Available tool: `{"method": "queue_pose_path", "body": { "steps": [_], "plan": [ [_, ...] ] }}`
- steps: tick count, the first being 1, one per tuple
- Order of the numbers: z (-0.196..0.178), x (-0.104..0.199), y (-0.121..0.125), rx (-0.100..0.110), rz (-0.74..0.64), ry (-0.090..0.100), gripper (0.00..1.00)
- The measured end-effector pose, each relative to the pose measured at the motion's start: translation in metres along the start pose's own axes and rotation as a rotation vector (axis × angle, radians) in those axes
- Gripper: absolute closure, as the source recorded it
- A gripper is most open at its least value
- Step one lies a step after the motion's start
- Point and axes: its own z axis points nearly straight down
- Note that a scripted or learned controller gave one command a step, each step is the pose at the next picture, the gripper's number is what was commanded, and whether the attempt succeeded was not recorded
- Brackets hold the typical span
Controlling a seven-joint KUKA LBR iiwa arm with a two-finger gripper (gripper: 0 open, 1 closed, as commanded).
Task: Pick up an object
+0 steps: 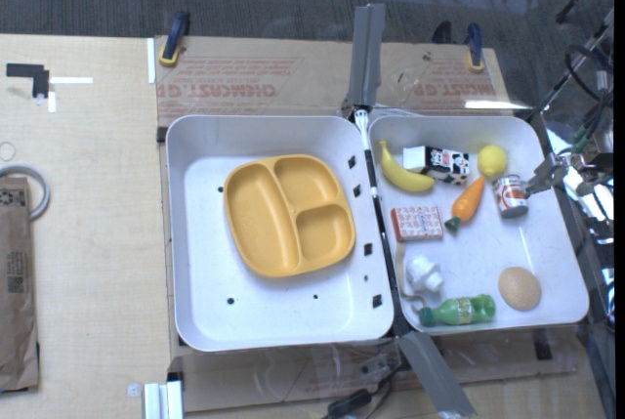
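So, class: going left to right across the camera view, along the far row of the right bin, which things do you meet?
Banana → cow-patterned carton → lemon → can, with the end effector beside it.

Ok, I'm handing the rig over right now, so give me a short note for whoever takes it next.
Gripper: at the right bin's right edge, beside the small can; jaws' state unclear.
Right bin: banana, lemon, carrot, green bottle, egg-shaped object.
Left bin: yellow divided plate.
Done: nothing lifted.
Left: grasp and raise one object; the can is nearest.
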Motion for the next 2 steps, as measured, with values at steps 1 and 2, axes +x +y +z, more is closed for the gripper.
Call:
{"method": "queue_pose_path", "body": {
  "steps": [1,2],
  "plan": [
    [0.138,0.015,0.050,-0.005,-0.253,-0.003,0.00],
    [0.123,0.012,0.053,-0.016,-0.250,-0.011,1.00]
  ]
}}
